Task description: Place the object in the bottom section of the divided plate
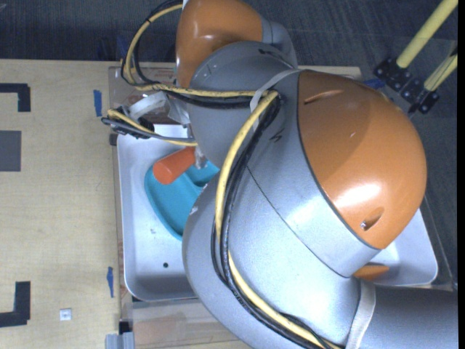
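Observation:
A blue divided plate (pixel 171 198) lies in the left part of the white bin (pixel 142 260); the arm covers most of it. An orange, carrot-like object (pixel 171 167) sits over the plate's upper edge. My gripper (pixel 197 157) comes down right beside the object's right end, under the grey wrist with its yellow and black cables. The arm's bulk hides the gripper's tip and the rest of the plate, so whether the object is held is not visible.
The large grey and orange arm (pixel 327 195) covers the middle and right of the view. The wooden bench (pixel 51 195) with black marks and blue tape lies to the left. A yellow-poled stand (pixel 421 42) is at the top right.

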`<state>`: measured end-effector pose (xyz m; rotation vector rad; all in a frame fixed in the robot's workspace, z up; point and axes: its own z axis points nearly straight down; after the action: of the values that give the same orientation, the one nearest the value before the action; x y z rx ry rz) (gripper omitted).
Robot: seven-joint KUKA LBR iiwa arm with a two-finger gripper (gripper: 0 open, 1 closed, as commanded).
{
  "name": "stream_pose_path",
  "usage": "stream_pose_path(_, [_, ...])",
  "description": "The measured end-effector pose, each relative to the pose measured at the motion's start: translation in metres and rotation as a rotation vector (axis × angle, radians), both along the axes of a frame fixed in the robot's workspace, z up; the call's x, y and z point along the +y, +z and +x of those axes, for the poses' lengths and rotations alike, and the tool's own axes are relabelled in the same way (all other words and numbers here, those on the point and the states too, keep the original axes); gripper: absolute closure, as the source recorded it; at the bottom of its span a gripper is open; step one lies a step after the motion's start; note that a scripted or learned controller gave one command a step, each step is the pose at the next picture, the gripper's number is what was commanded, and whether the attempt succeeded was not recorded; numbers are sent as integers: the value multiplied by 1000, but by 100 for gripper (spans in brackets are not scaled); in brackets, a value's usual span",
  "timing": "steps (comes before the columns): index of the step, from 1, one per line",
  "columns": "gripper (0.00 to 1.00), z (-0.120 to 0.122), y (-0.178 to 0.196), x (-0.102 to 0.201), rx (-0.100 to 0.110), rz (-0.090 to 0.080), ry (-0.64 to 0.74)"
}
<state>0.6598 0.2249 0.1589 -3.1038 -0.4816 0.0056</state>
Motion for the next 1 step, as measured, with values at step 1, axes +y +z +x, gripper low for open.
stream_pose_path(1, [100,-3,-37,0,0,-1,82])
